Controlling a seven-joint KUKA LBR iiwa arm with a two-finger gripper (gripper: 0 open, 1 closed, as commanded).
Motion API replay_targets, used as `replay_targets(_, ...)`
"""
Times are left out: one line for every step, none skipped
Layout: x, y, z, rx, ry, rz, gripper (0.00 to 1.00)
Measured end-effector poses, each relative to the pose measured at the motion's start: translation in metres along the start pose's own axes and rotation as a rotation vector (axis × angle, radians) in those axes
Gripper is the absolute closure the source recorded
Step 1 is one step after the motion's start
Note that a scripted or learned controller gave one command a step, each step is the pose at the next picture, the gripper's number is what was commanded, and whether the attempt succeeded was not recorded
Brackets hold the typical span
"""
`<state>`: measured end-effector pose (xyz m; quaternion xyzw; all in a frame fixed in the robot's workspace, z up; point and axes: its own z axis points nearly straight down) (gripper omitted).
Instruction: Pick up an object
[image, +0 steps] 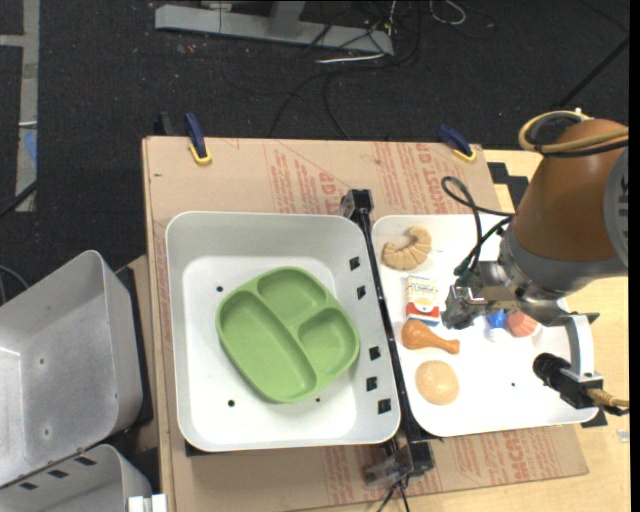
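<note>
Claw low over the right bin, grip unreadable.

You see the gripper (462, 308) at center right, beside the small carton (423, 298) and above the orange drumstick (430, 338); you cannot tell its state. A ridged croissant (407, 247) lies higher, a round tan bun (436, 381) lower. The left bin (200, 400) holds a smooth green divided plate (288, 333).

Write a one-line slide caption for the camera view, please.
Arm's claw low in right bin beside toy drumstick; green divided plate in left bin.
</note>
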<state>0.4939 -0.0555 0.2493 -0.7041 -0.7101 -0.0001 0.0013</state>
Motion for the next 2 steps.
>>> replay_targets(0.054, 0.0, 0.015, 0.0, -0.001, 0.002, 1.0)
replay_targets(0.109, -0.004, 0.007, -0.002, 0.0, -0.001, 1.0)
